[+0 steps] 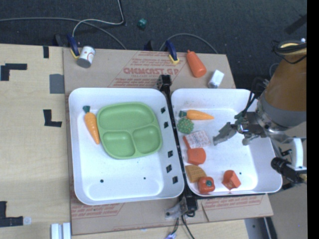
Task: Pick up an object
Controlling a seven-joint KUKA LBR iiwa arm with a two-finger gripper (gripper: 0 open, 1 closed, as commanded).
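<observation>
My gripper (234, 136) hangs over the middle of the right bin (259, 158), open, with nothing between its fingers. One finger (222, 134) points left toward a pink and white packet (197, 138). Along the bin's left side lie a carrot (199, 115), a green ball-like vegetable (186, 126), an orange block (196, 156), a tan bread piece (194, 172) and a red tomato (206, 184). A red-orange block (230, 179) sits near the front edge, below the gripper.
The left bin (84, 173) holds a green divided plate (129, 130) and a second carrot (91, 126). Behind the bins on the cardboard lie an orange bottle (196, 63), a white cube (216, 77) and a small can (86, 56).
</observation>
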